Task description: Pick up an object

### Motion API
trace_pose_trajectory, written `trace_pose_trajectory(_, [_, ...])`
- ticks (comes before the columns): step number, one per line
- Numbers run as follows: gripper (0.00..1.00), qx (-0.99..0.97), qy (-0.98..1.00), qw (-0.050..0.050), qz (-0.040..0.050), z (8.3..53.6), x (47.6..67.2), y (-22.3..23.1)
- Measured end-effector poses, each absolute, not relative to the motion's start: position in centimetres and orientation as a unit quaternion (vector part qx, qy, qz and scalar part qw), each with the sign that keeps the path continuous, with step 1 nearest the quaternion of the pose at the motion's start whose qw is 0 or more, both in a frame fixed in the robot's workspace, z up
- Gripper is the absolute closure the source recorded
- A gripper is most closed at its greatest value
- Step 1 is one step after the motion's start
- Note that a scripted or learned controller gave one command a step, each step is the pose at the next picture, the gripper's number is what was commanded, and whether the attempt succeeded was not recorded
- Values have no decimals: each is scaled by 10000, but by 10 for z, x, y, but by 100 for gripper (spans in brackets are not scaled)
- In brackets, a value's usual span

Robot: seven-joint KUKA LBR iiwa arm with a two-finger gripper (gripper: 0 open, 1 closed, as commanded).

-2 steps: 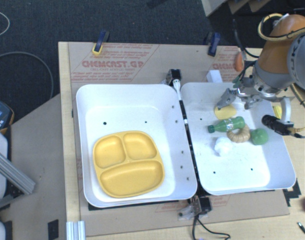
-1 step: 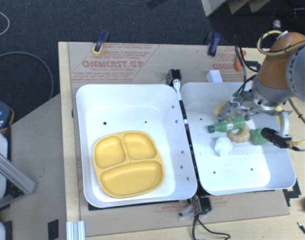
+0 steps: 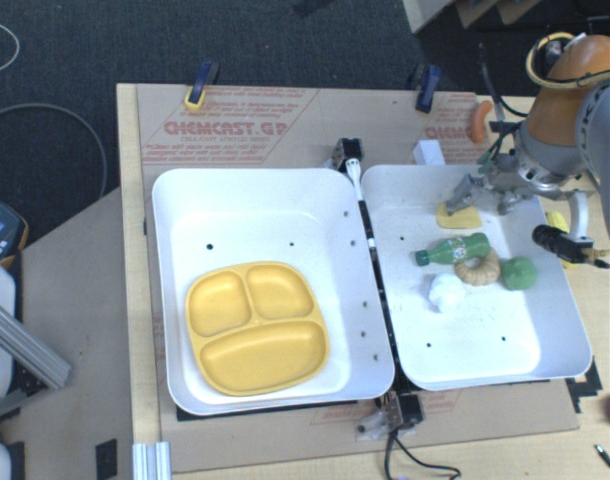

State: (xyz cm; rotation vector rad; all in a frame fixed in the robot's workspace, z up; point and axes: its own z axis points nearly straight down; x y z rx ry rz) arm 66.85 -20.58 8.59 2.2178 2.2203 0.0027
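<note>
The gripper [image 3: 477, 190] hovered over the yellow piece [image 3: 459, 216], jaws spread; nothing lifted, grasp remained.

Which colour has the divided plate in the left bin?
Yellow: the divided plate, seen in the camera view.

Flat yellow piece [image 3: 459, 216], green bottle [image 3: 451, 251] on its side, tan ring [image 3: 477, 269], green ball [image 3: 518, 273], white lump [image 3: 446, 292]
</note>
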Motion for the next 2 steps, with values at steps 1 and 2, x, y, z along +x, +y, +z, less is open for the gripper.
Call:
trace_pose_trajectory(1, [0, 7067, 7075, -12, -7, 85, 655, -187])
trace_pose_trajectory(2, [0, 7073, 7069, -14, -10, 85, 634, -190])
